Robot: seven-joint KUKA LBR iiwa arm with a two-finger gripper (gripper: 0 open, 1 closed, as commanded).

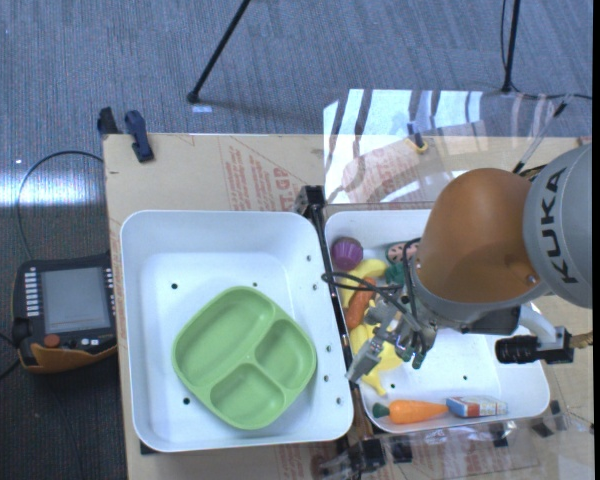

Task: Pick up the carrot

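The grey arm (570, 228) reaches in from the right, orange band uppermost, its end effector (385, 350) pointing down and left.

Two white bins sit side by side on the bench. The left bin (150, 268) holds a green divided plate (244, 356). The right bin (535, 393) is crowded: a carrot (418, 410) lies along its near edge, just left of a small white box (477, 406). A purple vegetable (347, 253) sits at the far left corner, with a banana (365, 271) near it and what may be a second orange piece (357, 308) by the left wall. The arm (480, 243) reaches in from the right, its gripper (388, 346) low over yellow items in the bin's left half, apart from the carrot. A pendant (65, 313) lies on the floor at left.
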